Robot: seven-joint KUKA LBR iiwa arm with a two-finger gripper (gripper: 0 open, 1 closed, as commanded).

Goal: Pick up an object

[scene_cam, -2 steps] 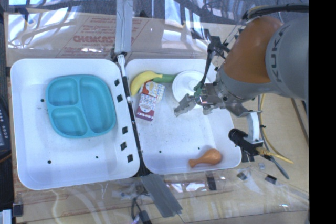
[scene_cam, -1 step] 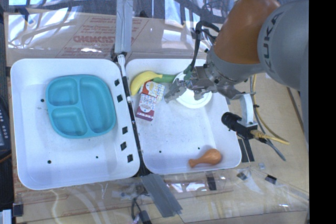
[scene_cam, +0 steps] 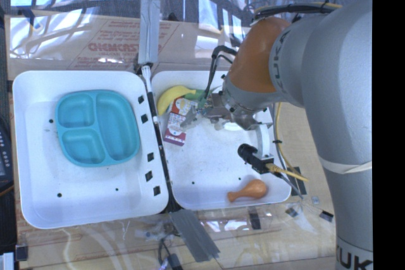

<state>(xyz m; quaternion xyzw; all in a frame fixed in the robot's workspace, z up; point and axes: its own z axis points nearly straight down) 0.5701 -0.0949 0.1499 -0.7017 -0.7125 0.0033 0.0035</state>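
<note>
Hanging over the right bin [scene_cam: 190, 190], the jaws [scene_cam: 204, 109] sit by a small carton [scene_cam: 178, 122] and banana [scene_cam: 169, 98]; their spread I cannot tell. A blue divided plate [scene_cam: 97, 127] lies in the left bin [scene_cam: 38, 199]

We read red lettering on the cardboard sheet [scene_cam: 107, 44] behind the bins (too blurred to spell out) and "KU" on the arm's base [scene_cam: 353, 257].

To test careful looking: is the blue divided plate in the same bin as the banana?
No; the blue divided plate lies in the left bin, the banana in the right.
</note>
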